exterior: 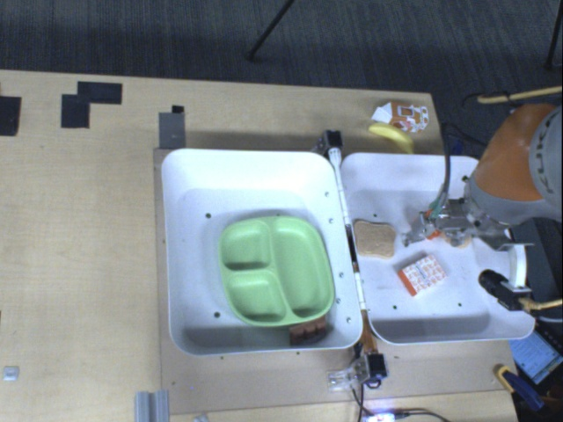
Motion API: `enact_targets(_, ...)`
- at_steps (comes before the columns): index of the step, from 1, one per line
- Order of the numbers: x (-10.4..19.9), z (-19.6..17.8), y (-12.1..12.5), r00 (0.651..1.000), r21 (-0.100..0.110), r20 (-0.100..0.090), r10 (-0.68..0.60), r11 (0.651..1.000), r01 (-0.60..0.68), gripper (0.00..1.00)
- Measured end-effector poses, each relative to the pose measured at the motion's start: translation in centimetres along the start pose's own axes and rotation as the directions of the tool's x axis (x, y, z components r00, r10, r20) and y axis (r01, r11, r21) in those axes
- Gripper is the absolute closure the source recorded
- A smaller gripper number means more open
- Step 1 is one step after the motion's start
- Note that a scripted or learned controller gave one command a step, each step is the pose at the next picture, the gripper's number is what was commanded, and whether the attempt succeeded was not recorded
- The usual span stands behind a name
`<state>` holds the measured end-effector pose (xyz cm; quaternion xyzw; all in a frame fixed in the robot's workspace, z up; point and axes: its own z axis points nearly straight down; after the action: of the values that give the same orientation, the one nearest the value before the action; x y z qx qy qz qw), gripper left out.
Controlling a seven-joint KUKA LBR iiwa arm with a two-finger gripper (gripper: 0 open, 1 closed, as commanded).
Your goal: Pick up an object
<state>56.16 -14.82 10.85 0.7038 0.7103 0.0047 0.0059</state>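
Note:
In the right bin (457, 176) lie a slice of toast (376, 239) by the left wall and a small orange-and-white box (422, 274) near the middle. My gripper (433, 228) hangs over this bin, just right of the toast and above the box, touching neither as far as I can see. Nothing shows between its tips. The left bin (189, 262) holds a green divided plate (274, 269), and a brown object (308, 331) peeks out from under the plate's near edge.
On the bench behind the right bin lie a yellow banana (391, 134) and a small orange-and-white packet (403, 114). The grey-and-orange arm (519, 170) covers the right bin's right side. A ridge (345, 227) divides the two bins.

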Motion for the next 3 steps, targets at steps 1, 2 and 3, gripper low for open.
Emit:
enact_targets(1, 0.1, -1.1, 0.1, 1.0, -0.003, 0.0, -0.003, 1.0, 0.003, 1.0)
enact_targets(2, 0.1, -1.1, 0.1, 1.0, -0.003, 0.0, -0.002, 1.0, 0.002, 0.0)
enact_targets(3, 3.7, 2.0, -1.3, 1.0, 0.003, 0.002, 0.006, 1.0, -0.006, 0.0)
